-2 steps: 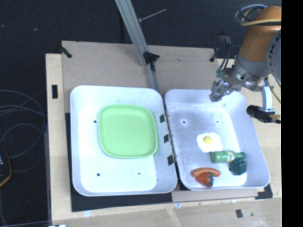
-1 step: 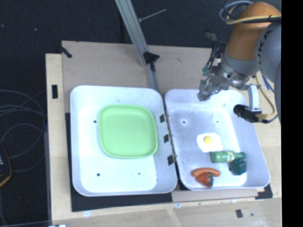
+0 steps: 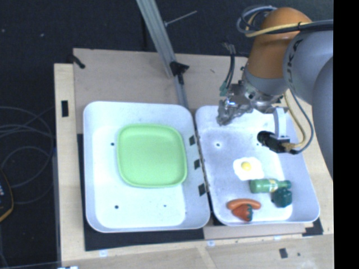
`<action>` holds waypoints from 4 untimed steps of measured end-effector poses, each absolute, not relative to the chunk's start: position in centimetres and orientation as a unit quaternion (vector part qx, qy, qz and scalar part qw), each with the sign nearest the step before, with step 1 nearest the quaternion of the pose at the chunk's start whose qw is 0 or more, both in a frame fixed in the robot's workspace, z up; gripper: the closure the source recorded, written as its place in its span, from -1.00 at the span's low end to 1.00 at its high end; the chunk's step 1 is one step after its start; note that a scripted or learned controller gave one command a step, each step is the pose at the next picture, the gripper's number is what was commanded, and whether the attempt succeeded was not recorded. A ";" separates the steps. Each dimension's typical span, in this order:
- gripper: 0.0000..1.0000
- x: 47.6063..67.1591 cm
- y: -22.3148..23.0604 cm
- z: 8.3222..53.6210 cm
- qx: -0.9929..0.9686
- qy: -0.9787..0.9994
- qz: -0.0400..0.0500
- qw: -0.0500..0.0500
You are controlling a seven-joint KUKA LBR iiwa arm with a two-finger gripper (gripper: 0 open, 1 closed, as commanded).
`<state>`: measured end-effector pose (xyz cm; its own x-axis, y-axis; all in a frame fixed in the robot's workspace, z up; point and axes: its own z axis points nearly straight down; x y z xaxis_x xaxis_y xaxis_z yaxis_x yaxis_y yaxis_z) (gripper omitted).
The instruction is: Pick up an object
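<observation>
The right bin (image 3: pixel 224 150) holds a fried egg toy (image 3: pixel 247 167), a green bottle (image 3: pixel 268 185) lying on its side, a dark green lump (image 3: pixel 282 197) and an orange-red pepper-like toy (image 3: pixel 243 207), all in its near right part. My gripper (image 3: pixel 226 115) hangs over the bin's far left corner, well away from those objects. Nothing is visible between its fingers. The left bin (image 3: pixel 101 167) carries a light green square plate (image 3: pixel 151 155).
A grey metal pole (image 3: pixel 160 35) slants from the top down to the gap between the bins. A black fitting with cables (image 3: pixel 274 142) hangs off the arm over the right bin. Wooden bench (image 3: pixel 112 72) surrounds the bins.
</observation>
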<state>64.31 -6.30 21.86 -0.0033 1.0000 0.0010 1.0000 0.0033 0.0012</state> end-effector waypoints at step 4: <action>-1.00 61.5 8.5 22.2 0.707 0.707 0.001 0.000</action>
